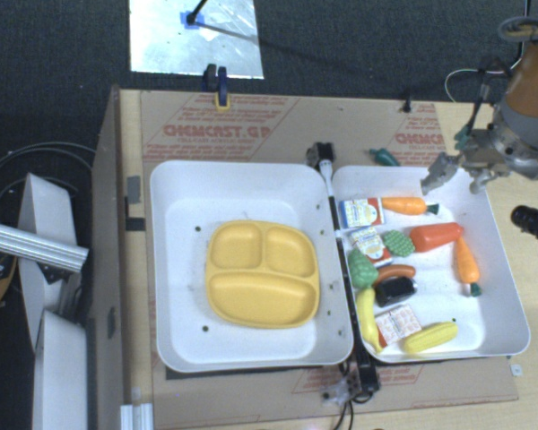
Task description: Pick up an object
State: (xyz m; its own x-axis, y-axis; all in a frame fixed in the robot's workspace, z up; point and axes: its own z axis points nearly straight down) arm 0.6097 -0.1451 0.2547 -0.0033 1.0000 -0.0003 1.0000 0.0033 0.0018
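The hand [458,175], fingers apart and holding nothing, hangs over the right bin's [507,316] far edge, the carrot [405,206] lying crosswise just left of it.

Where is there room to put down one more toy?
The left bin has bare white floor all around the yellow divided plate, widest along its left side and far edge. In the right bin, only the right-hand strip beside the small carrot is free; its left half is crowded with toy food.

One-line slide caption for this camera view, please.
Open gripper hovers over the right bin's far edge above toy food; yellow divided plate sits in left bin.
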